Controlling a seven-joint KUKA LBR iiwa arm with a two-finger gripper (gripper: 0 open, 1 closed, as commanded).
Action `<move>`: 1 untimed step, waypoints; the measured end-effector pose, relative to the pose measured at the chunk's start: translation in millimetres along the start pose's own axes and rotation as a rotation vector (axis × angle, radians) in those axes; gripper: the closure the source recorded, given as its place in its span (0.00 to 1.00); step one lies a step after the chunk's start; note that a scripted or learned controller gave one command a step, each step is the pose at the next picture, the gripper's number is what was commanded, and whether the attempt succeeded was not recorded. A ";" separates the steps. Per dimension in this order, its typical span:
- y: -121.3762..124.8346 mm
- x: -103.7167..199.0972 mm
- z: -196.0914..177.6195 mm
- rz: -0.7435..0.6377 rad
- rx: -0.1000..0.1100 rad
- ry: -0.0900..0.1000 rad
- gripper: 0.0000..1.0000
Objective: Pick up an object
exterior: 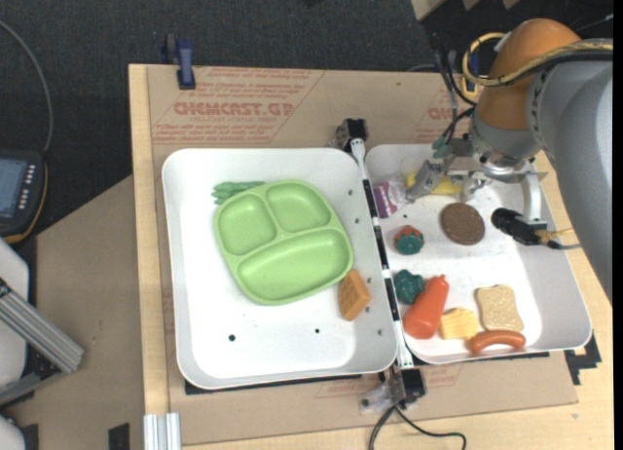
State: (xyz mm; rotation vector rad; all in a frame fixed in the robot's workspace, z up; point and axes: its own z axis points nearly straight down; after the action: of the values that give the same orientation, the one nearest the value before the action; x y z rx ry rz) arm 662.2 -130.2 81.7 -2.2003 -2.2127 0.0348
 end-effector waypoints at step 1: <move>-34.7 -44.1 -2.1 0.010 -0.027 0.000 0.00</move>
State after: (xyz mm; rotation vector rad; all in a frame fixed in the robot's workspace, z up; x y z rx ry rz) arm 627.8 -174.6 84.9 -2.2254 -2.2150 0.0052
